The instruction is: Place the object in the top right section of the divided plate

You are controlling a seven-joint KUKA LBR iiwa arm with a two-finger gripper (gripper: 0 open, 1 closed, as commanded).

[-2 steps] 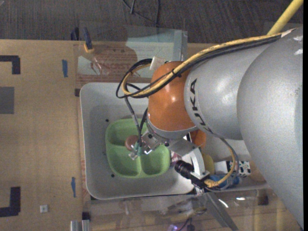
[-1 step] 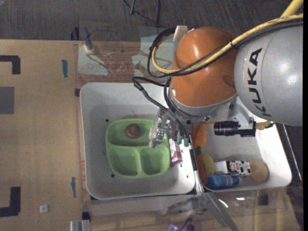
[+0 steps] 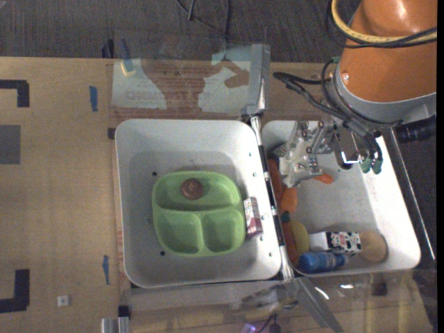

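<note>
Camera view: carrot [image 3: 276, 175] lengthwise beside divider, near end effector [image 3: 305, 159].

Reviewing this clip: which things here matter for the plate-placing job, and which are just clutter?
Job-related:
- green divided plate in the left bin
- gripper over the right bin
- brown round item on the plate

Lying about:
- blue bottle
- cow-print carton
- small packet beside the plate

no legible text on the carton [image 3: 344, 241] or elsewhere
</note>
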